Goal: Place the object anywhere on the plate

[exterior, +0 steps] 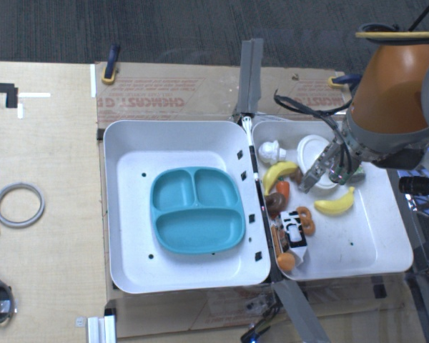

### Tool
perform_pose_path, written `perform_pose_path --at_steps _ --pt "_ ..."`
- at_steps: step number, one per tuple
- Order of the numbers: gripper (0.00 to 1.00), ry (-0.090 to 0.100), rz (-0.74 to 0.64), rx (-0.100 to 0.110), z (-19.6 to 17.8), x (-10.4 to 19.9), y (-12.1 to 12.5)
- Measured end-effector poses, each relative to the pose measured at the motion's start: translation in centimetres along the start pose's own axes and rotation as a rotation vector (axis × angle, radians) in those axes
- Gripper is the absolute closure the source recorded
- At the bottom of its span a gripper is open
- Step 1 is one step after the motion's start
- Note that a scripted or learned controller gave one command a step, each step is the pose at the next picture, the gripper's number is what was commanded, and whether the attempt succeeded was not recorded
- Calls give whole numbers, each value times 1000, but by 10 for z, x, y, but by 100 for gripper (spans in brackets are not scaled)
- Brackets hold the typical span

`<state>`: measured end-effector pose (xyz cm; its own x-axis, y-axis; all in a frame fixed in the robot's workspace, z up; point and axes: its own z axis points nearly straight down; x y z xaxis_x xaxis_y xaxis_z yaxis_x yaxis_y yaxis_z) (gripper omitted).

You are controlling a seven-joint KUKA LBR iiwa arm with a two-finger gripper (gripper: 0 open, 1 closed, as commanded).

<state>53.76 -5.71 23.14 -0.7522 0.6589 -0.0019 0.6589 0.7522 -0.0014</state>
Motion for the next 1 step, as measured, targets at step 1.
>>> perform_pose_path --at_steps 1 --pt "100 2 -79 -1 40 32 90"
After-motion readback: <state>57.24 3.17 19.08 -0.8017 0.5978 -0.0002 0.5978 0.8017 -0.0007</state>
